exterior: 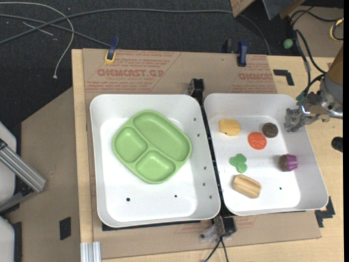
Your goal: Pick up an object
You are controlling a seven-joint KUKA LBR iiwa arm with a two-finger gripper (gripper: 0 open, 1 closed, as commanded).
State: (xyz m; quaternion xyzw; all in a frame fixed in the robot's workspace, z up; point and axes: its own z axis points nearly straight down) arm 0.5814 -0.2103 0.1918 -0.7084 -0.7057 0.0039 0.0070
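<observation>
Lying in the right bin [305, 198] are six small toy foods, any of which could serve as the object to pick up. A yellow piece [229, 127] sits toward the far left of that bin, with an orange-red round piece [257, 141] just beside it and a dark brown round piece [270, 129] a little farther right. Nearer the front are a green clover-shaped piece [238, 161], a tan loaf-shaped piece [246, 186] just below it, and a purple piece [288, 162] well to the right.

The left bin [109, 195] holds a light green divided plate [152, 146] with three compartments, set at a slant.

The gripper [296, 119] hangs over the right bin's far right edge, near the brown piece, with nothing seen between its fingers; whether they are spread or closed cannot be told.
</observation>
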